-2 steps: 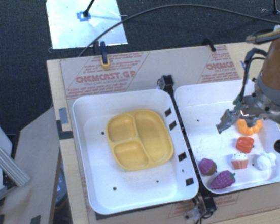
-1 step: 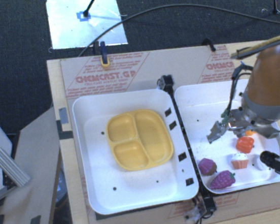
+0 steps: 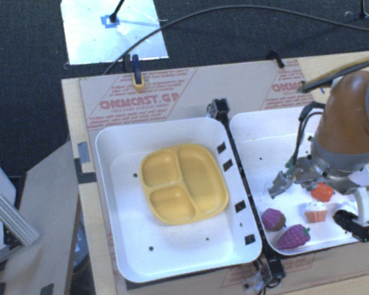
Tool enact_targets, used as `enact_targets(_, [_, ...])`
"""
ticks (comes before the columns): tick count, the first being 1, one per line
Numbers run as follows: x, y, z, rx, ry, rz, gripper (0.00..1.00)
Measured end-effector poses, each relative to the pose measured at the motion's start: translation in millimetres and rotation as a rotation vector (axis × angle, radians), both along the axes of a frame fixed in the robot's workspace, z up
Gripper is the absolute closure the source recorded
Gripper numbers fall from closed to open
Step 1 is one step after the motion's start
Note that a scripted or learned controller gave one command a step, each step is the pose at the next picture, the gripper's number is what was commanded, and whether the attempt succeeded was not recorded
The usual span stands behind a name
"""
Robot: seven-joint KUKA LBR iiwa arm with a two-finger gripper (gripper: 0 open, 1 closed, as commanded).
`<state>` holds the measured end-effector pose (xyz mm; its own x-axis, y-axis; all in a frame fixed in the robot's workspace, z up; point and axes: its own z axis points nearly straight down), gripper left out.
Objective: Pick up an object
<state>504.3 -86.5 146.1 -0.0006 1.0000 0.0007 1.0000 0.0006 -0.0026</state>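
- Nearest the camera, at the near edge of the right bin (image 3: 262, 123), lies 1 purple berry-shaped toy (image 3: 292, 236) with a green tip.
- Just left and slightly farther sits 1 rounder purple toy (image 3: 273, 219), close beside the berry.
- Right of these stands 1 small cupcake toy (image 3: 316, 212), pink and white, upright on the bin floor.
- Just beyond the cupcake, 1 orange-red toy (image 3: 322, 193) lies partly under the arm's wrist.
- The gripper (image 3: 280, 185) hangs over the middle of the right bin, pointing left; whether its fingers are spread or pressed together I cannot tell, and nothing shows between them.
- All 4 toys lie on the near side of the gripper: the round purple one is closest, just near of its tip; the cupcake and orange-red toy sit to its near right, beside the wrist; the berry is the farthest from it.
- The left bin (image 3: 121, 152) holds 1 yellow divided tray (image 3: 182, 183) with 3 compartments, lying flat near its centre.
- 2 white bins sit side by side on the bench, touching along a dark middle strip.
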Motion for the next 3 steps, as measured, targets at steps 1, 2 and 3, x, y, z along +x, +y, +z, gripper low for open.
enact_targets(1, [-0.7, -2.8, -42.4, 0.000, 0.000, 0.000, 0.00])
enact_targets(2, [0.7, -2.9, -29.8, 0.000, -0.004, 0.000, 1.00])
enact_targets(3, [4.6, -9.1, 31.7, -0.002, -0.008, 0.002, 1.00])
